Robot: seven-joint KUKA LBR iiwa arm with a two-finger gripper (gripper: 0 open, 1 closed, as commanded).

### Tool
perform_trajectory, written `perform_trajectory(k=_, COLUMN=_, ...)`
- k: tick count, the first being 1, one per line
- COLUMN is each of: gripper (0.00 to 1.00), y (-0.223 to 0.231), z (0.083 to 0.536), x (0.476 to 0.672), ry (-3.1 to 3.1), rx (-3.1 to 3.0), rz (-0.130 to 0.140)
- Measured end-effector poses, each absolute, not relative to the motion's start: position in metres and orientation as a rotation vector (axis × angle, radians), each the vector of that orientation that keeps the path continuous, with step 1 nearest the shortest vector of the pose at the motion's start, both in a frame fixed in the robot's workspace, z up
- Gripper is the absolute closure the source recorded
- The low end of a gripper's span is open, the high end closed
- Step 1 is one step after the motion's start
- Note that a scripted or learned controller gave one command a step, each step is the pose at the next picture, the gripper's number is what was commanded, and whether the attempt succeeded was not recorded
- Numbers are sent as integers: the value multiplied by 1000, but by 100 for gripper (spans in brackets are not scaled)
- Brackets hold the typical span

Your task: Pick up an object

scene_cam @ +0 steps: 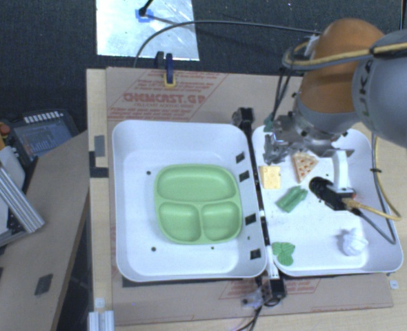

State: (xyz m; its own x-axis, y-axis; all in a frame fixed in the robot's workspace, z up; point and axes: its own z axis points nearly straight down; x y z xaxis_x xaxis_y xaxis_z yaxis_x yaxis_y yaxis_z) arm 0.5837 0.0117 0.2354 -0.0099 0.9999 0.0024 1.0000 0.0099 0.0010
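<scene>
- Left bin (131, 185) carries a green divided plate (196, 203).
- Right bin (379, 250): pincer (278, 148) low at its back-left corner; grip state, cannot tell.
- Yellow cracker (270, 177) just below it, triangular cracker (303, 165) beside, green pod (291, 198) nearby.

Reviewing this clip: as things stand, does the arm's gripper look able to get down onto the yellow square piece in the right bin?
Probably yes. The gripper hangs just above the yellow square piece, which lies flat with nothing on top; the triangular cracker and green piece sit nearby, apart from it.
</scene>
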Motion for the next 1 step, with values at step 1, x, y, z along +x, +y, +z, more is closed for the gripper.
perform_trajectory(k=1, gripper=100, y=58, z=221, x=564, ry=-2230, rx=-2210, rz=0)
